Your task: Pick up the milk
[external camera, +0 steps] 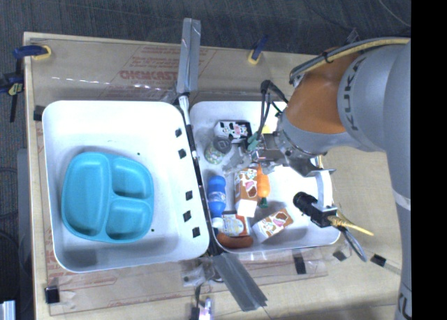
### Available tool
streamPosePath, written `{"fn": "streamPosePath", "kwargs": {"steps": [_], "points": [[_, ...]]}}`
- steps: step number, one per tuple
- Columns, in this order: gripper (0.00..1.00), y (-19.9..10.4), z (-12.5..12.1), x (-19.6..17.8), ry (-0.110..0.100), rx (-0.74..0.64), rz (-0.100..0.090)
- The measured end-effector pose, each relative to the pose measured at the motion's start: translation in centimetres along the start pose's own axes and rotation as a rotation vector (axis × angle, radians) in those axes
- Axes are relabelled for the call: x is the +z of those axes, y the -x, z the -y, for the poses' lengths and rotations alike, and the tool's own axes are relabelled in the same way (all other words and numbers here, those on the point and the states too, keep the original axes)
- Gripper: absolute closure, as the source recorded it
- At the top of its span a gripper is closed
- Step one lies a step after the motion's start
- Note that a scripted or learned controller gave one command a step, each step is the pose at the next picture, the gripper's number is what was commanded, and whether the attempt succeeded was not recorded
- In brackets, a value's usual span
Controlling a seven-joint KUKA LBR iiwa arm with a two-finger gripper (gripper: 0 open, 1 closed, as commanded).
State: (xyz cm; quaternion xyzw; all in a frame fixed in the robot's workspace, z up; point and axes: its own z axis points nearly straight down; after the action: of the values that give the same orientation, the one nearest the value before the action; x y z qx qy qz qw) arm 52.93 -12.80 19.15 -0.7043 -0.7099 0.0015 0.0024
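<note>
The milk point(232, 128) is a small carton with black-and-white cow patches, lying at the back of the right bin point(323, 184) near its far wall. My gripper point(253, 147) hangs low over the right bin, just right of the milk and slightly nearer to me, close to its corner. The grey and orange arm behind it covers the bin's back right part. Nothing shows as held.
Just left of the gripper lies a clear cup point(216, 149). Nearer the front are a blue bottle point(216, 193), a brown carton point(247, 184), an orange piece point(263, 184), another small carton point(272, 223) and a dark red bowl point(235, 240). The left bin point(56, 123) holds a blue divided plate point(108, 196).
</note>
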Motion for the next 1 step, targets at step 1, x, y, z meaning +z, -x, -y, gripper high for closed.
{"fn": "streamPosePath", "kwargs": {"steps": [1], "points": [[0.0, 2.0, -1.3, 7.89, 0.028, -0.054, 0.009]]}}
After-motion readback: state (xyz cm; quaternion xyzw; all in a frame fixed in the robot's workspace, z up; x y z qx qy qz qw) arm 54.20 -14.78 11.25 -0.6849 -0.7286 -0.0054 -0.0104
